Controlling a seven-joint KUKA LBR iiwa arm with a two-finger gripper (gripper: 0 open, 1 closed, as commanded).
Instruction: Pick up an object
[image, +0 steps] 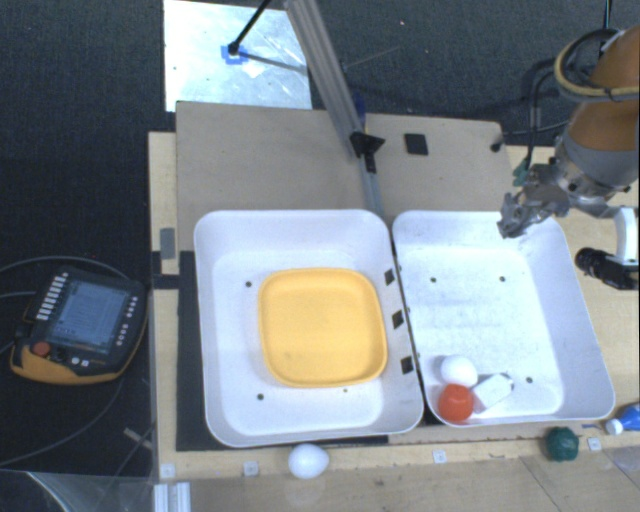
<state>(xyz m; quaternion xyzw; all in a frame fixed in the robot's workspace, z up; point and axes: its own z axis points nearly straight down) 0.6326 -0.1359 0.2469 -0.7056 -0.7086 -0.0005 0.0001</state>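
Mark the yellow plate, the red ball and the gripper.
yellow plate (322, 327): camera view, centre of its flat face.
red ball (457, 402): camera view, middle of its top.
gripper (513, 226): camera view, at its fingertips.

A robotics lab — teach pendant (78, 325) on dark carpet, two white bins (225, 300) on a bench.

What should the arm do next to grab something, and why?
Probably swing toward the near corner of the right bin. The gripper hovers at its far edge, while the red ball, white ball and white block sit clustered there.
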